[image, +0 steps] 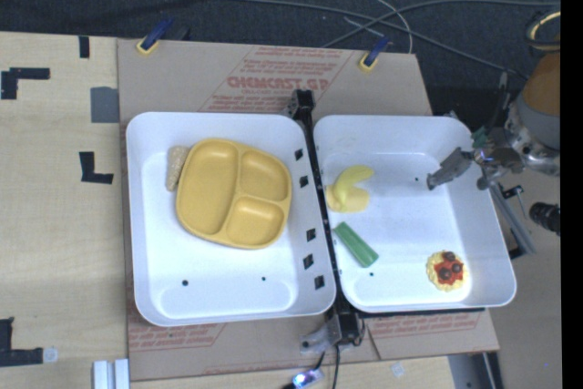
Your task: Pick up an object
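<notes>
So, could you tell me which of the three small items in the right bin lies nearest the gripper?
The round yellow tart with red topping; the gripper is closer to it.

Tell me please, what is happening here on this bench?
A robot arm reaches in from the right, and its gripper hangs over the right edge of the right bin, holding nothing. That bin holds a yellow toy, a green piece and a small tart with berries. The left bin holds a yellow divided plate with a beige item beside it.
</notes>
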